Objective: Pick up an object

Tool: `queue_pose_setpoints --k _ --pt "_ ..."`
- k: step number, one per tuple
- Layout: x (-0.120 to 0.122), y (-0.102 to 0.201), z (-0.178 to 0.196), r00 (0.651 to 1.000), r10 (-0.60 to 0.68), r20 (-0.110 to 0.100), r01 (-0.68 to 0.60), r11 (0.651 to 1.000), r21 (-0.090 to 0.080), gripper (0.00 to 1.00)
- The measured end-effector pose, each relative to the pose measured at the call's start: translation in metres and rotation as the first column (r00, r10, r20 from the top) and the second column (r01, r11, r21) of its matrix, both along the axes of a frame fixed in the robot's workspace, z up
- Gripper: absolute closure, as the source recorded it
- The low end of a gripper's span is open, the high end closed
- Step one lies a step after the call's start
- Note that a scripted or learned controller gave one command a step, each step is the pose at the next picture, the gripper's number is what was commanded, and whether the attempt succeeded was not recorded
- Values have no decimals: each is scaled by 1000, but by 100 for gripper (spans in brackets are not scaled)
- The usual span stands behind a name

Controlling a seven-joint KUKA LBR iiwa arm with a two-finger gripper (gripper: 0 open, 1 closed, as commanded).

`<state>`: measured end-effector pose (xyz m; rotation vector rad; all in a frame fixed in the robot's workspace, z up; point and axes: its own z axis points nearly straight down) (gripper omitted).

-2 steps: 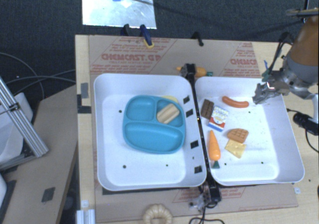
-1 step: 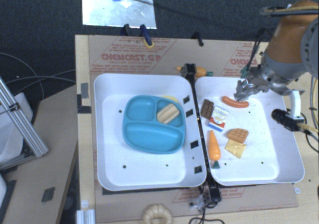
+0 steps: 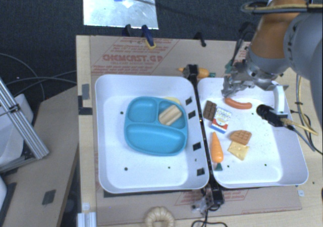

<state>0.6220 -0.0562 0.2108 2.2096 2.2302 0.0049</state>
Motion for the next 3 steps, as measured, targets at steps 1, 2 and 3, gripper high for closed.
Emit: queue_pose_setpoints --k 1,2,3 --pt "14 62 9 1000 0 0 0 1000 1 100" --pt "31 104 22 1000 -1 1 1 1000 1 100" --pt "38 111 23 1000 -3 0 3 1000 -1 100"
